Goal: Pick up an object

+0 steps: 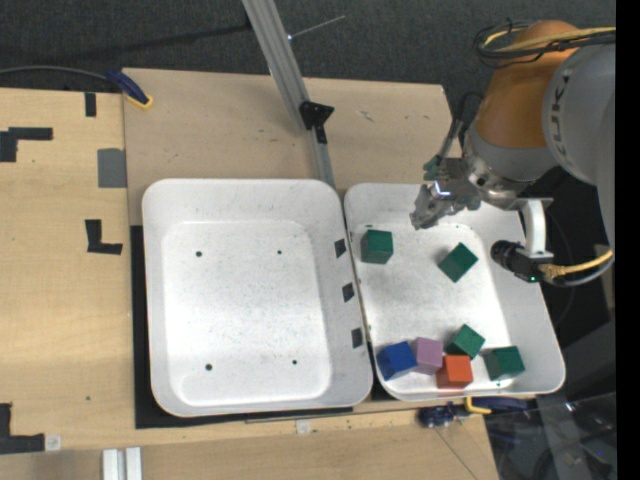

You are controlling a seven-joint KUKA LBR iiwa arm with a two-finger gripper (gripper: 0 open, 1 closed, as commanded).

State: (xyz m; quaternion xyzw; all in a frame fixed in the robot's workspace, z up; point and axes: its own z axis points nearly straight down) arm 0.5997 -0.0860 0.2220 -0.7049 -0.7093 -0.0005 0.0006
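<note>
Your orange block [457, 370] sits jammed among other blocks. The end effector [432, 211], grip state unclear, hovers beyond the orange block; descending there, it grabs nothing.

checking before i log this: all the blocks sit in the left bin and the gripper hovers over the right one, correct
Not quite. The camera view shows the blocks, such as the blue block and orange block, in the right bin, not the left bin. The gripper does hover over the right one.

Seven small blocks lie in the right bin [520, 308]. A green cube [376, 246] sits near its upper left, another green block [458, 262] lies tilted mid-right. Along the lower edge cluster a blue block [396, 358], purple block [429, 352], orange block [457, 370] and two green blocks [466, 341] [503, 361].
</note>
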